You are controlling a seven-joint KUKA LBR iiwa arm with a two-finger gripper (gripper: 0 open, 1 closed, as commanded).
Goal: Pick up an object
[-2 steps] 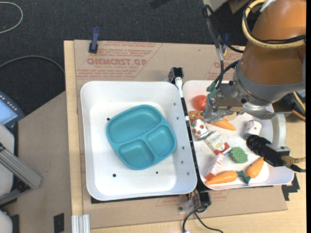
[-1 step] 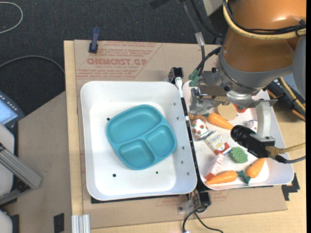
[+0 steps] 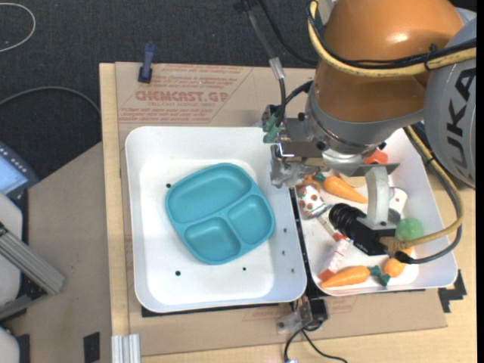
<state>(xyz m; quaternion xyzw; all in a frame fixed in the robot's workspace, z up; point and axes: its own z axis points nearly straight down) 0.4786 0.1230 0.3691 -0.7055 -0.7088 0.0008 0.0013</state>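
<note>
Cardboard (image 3: 189, 89) reads "CHEMCAST" | tool (image 3: 291, 161) over right bin (image 3: 435, 195) | grip state unclear

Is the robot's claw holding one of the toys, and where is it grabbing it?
It cannot be told. The gripper hangs over the right bin near a toy carrot, with no toy seen between its fingers.

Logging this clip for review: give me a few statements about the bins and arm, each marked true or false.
1. A blue divided plate lies in the left bin. True.
2. The plate has two compartments. False: it has three.
3. The arm hangs over the right bin. True.
4. Both carrots lie in the left bin. False: one carrot and another carrot lie in the right bin.
5. A green ball sits in the right bin. True.
</note>
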